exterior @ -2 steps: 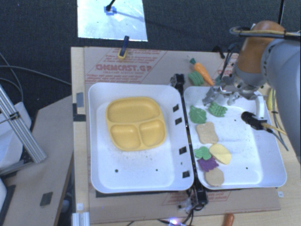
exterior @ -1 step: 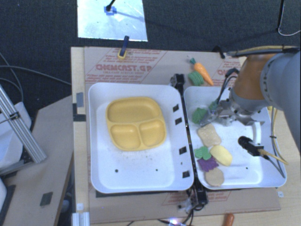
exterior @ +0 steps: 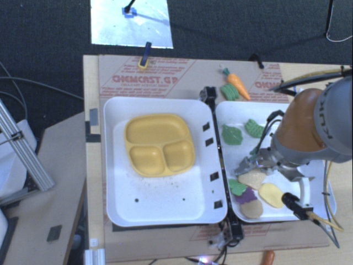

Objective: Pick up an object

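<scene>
Over the right bin [exterior: 317, 173], the arm's pincer [exterior: 249, 164] hangs low; its state is unclear.

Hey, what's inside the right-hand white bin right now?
The right bin holds green toy pieces, a purple piece, a yellow piece and tan pieces. The arm covers the bin's middle, so anything beneath is hidden.

Left bin [exterior: 118, 203]: one yellow divided plate [exterior: 159, 144], at centre toward twelve o'clock. Right bin [exterior: 231, 110]: two green leafy pieces [exterior: 232, 134] toward eleven o'clock; beige slab [exterior: 253, 179], green piece, purple piece [exterior: 246, 195], tan disc [exterior: 251, 209] and yellow piece [exterior: 271, 195] clustered toward seven o'clock. Gripper [exterior: 246, 166] just above the beige slab. Carrot [exterior: 238, 83] on cardboard beyond the right bin, at twelve o'clock.
</scene>
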`<state>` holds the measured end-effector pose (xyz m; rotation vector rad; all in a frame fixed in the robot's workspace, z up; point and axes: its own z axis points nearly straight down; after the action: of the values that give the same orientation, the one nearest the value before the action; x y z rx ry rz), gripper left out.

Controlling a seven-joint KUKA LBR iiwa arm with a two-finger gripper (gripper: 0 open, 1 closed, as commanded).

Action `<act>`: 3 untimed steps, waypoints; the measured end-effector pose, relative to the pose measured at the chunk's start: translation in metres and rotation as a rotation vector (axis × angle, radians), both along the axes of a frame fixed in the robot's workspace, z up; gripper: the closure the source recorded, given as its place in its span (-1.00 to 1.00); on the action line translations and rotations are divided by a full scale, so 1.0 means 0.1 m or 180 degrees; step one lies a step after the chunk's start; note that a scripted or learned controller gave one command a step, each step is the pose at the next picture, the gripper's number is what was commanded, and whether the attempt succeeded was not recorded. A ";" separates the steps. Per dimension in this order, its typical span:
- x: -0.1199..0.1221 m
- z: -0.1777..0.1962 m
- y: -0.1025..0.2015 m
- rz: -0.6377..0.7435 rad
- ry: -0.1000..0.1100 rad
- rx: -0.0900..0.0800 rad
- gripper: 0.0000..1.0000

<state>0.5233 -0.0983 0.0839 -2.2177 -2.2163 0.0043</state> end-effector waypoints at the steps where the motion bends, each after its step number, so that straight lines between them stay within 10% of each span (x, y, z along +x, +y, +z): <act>1: 0.27 0.01 0.16 0.0019 -0.0031 -0.0009 -1.00; 2: -0.12 1.05 0.82 0.0031 -0.0037 -0.0001 -1.00; 3: 0.17 1.01 0.48 0.0003 -0.0033 -0.0010 -1.00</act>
<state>0.5407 -0.0501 0.1846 -2.2233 -2.2242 -0.0036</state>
